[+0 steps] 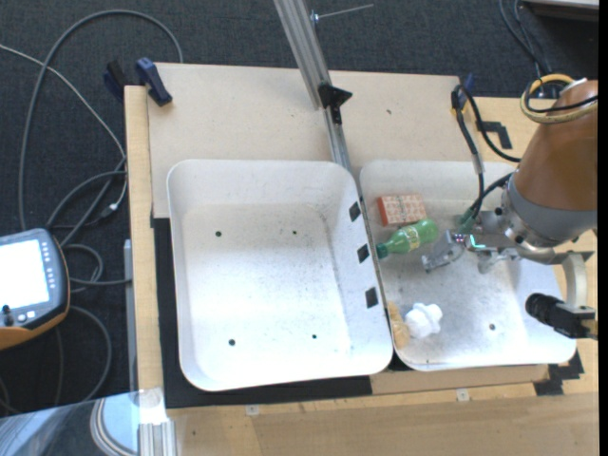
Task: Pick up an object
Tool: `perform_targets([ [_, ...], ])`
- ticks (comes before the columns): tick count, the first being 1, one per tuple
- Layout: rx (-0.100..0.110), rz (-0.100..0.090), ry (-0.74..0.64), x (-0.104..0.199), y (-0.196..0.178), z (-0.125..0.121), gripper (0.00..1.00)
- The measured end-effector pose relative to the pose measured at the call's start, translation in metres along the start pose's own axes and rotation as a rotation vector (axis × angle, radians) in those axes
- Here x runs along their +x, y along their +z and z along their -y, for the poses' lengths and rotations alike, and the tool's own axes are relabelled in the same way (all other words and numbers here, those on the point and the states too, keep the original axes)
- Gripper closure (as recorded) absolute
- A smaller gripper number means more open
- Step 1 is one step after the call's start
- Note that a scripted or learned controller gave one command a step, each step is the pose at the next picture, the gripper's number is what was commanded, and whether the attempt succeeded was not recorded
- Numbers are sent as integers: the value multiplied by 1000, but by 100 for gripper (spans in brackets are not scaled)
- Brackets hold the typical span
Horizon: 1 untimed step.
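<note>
hovering open-fingered and holding nothing, the gripper (461, 253) sits just right of the green bottle (407, 238) lying in the right bin (475, 354); probably light, smooth and rollable, best pinched across its body

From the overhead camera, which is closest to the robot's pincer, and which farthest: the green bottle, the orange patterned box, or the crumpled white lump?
Measured from the pincer, over the right bin:
1. Green plastic bottle, lying just to the pincer's left in the view.
2. Orange patterned box, behind the bottle, toward the bin's back wall.
3. Crumpled white lump, near the bin's front edge; only slightly farther than the box.
</note>
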State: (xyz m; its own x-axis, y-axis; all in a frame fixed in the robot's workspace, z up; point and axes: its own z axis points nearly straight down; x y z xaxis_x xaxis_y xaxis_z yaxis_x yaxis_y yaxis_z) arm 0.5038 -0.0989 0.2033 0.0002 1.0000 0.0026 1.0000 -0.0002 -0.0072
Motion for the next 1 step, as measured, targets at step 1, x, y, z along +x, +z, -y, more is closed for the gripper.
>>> perform_targets([
  [1, -5, 1, 0, 0, -2, -1, 0],
])
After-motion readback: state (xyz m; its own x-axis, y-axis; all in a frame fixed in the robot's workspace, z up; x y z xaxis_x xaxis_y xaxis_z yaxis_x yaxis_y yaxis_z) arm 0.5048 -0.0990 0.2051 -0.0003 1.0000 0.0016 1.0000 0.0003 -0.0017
